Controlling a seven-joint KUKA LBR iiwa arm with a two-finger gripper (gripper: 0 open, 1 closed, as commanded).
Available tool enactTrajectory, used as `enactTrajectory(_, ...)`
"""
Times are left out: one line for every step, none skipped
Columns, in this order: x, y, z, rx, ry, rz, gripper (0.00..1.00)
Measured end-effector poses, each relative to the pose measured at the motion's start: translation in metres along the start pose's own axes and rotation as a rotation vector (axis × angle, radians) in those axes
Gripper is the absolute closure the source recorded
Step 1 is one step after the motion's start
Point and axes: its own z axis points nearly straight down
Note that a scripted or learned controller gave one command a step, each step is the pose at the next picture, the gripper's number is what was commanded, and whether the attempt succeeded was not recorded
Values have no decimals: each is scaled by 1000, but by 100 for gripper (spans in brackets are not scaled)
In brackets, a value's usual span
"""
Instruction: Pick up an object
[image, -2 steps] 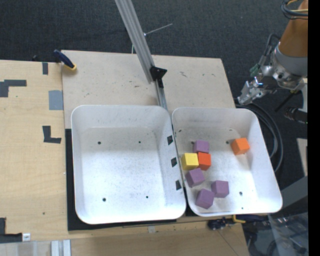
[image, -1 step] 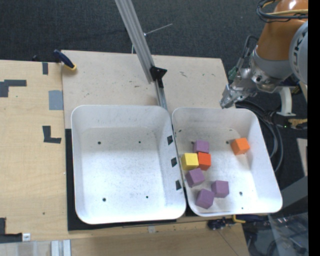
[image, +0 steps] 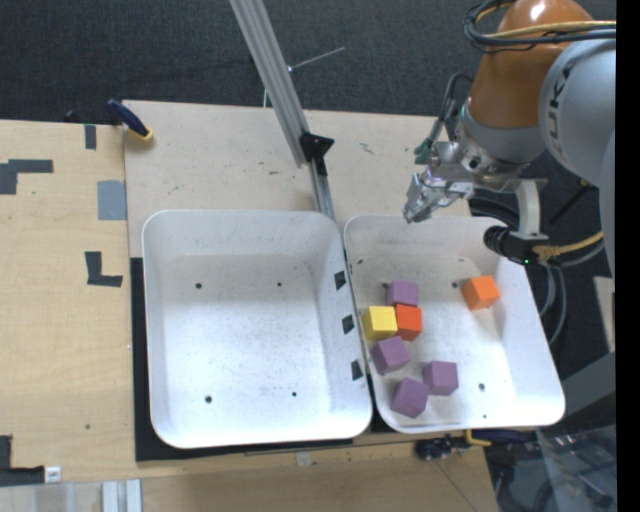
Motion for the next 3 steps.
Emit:
enactTrajectory(55,-15,18,2,-1,1,100)
enactTrajectory(105,-29,35,3,-1,1,100)
enactTrajectory(158,-42,26,0,0,-1,100)
